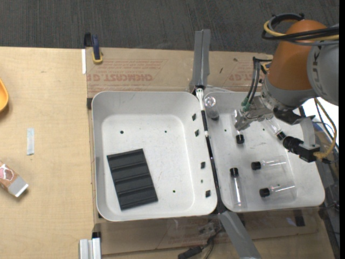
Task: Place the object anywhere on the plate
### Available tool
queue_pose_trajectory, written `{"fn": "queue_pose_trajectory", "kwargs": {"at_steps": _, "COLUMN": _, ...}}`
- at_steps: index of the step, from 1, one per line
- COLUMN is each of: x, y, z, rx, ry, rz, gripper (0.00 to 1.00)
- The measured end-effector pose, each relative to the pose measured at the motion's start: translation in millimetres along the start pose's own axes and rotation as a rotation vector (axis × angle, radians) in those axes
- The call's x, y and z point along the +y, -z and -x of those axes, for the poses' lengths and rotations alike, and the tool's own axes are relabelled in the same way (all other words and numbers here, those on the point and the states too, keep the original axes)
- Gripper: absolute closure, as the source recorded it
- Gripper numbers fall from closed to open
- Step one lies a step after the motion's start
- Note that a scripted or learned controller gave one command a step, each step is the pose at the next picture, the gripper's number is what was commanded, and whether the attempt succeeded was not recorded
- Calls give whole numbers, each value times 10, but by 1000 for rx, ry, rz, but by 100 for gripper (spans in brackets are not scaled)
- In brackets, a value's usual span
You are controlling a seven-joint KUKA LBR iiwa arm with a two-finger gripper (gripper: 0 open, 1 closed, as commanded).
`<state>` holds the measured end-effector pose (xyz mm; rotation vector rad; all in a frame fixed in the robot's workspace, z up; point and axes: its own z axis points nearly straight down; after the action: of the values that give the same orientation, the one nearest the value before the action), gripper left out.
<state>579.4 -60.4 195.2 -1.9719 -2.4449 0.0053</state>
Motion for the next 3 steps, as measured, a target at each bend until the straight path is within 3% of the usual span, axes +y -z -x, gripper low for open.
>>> {"fn": "queue_pose_trajectory", "kwargs": {"at_steps": 1, "x": -416, "y": 32, "z": -1245, "rx": 1, "ry": -80, "rz": 2, "gripper": 100}}
{"fn": "queue_pose_trajectory", "kwargs": {"at_steps": 2, "x": -116, "y": -450, "z": -1966, "rx": 0, "ry": -25, "rz": -2, "gripper": 100}}
{"fn": "queue_pose_trajectory", "kwargs": {"at_steps": 3, "x": -511, "y": -247, "z": -2476, "rx": 0, "ry": 11, "rz": -2, "gripper": 100}}
